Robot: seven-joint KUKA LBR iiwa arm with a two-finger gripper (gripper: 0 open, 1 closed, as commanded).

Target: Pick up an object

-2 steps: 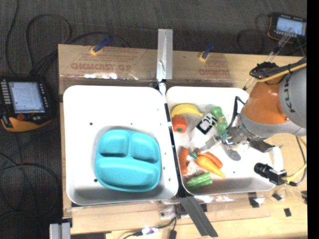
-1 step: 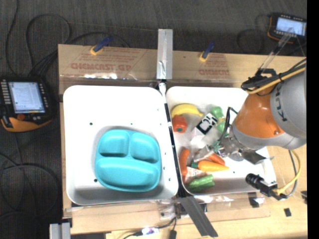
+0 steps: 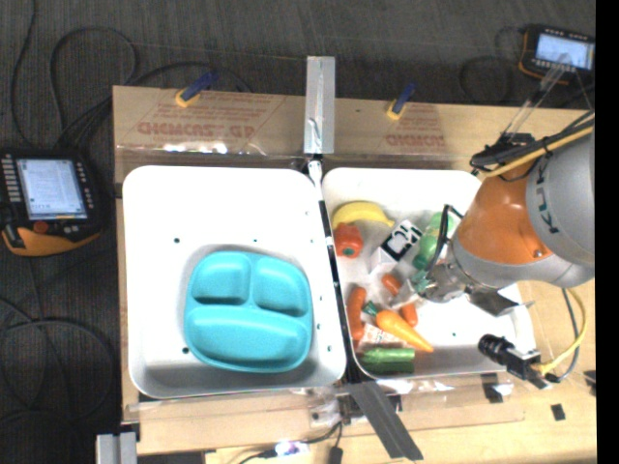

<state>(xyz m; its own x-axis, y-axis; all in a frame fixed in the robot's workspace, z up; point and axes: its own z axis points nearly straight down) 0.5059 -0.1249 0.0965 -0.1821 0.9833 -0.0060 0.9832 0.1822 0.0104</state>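
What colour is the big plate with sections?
Light blue tray, seen in the camera view.

You've got dark carpet (image 3: 145,27) with loose cables (image 3: 58,56) around a pale wooden worktop (image 3: 455,133); handheld control pendant (image 3: 46,201) lies left.

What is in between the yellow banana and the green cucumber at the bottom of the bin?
In the camera view, between the banana and the cucumber lie a red tomato-like piece, then orange carrots on the right bin's white floor.
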